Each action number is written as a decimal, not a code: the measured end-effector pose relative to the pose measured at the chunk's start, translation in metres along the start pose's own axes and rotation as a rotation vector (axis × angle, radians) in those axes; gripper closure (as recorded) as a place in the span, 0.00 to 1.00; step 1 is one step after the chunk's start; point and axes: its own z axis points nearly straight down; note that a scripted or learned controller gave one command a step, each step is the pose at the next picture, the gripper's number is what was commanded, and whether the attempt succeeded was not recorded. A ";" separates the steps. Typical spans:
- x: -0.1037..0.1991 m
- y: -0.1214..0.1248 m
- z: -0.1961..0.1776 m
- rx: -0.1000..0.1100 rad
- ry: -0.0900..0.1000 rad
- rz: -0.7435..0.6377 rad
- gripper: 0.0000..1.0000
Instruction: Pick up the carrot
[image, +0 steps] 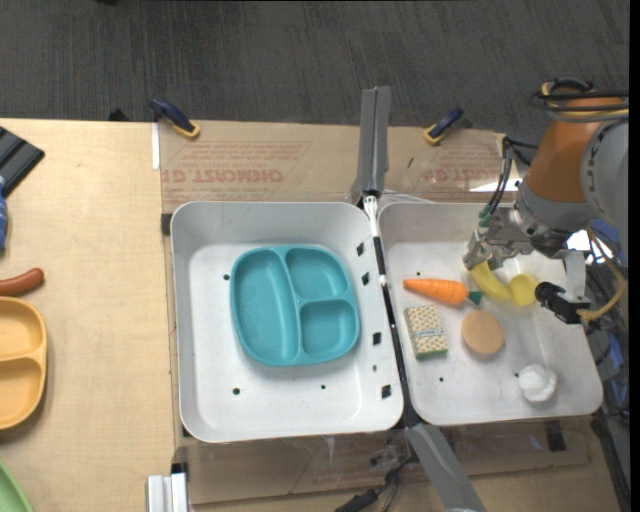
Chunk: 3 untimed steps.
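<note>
So the carrot (437, 290) is lying flat in the right bin (560, 400), near its upper left, leafy end pointing at a yellow banana-ish toy (505, 288). The gripper (482, 254) hangs just up and right of it, over the yellow toy. Honestly can't tell how it's set. Looks like the approach step: it needs to shift left and drop onto the carrot's middle.

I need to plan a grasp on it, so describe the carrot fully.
The carrot is orange, smooth and plastic-looking, tapering to a point at its left. It lies flat, nearly horizontal, in the right bin. Its thick right end meets green leaves beside the yellow banana. The sponge lies just below, apart.
</note>
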 end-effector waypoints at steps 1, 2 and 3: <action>0.058 -0.037 0.009 -0.001 0.000 -0.312 1.00; 0.012 -0.114 -0.097 -0.002 -0.002 -0.106 1.00; 0.012 -0.114 -0.097 -0.002 -0.001 -0.106 0.00</action>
